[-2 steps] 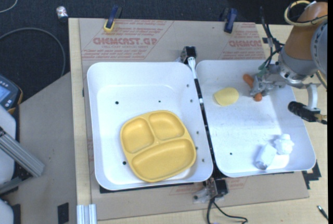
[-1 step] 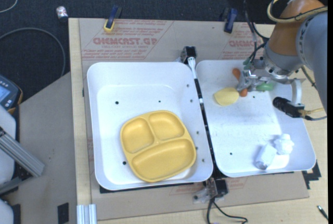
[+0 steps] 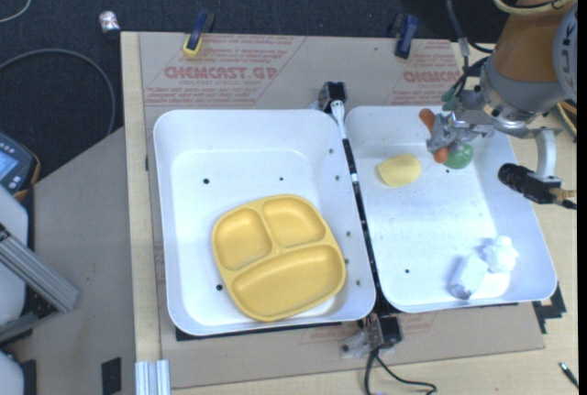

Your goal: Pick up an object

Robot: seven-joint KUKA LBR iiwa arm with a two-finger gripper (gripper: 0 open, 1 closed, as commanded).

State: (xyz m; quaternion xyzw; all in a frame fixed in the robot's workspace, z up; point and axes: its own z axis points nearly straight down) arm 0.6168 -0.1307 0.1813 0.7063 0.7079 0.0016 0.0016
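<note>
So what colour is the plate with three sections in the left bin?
Yellow. The divided plate shows clearly in the camera view, lying in the left bin.

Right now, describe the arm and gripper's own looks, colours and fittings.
The arm is rounded, with an orange-brown band above a grey wrist section. Yellow cable loops by its top. The gripper is small, metallic grey, with dark wiring running to it.

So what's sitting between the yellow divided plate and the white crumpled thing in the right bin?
The black divider strip where the two bins meet, then bare bin floor, seen in the camera view.
</note>
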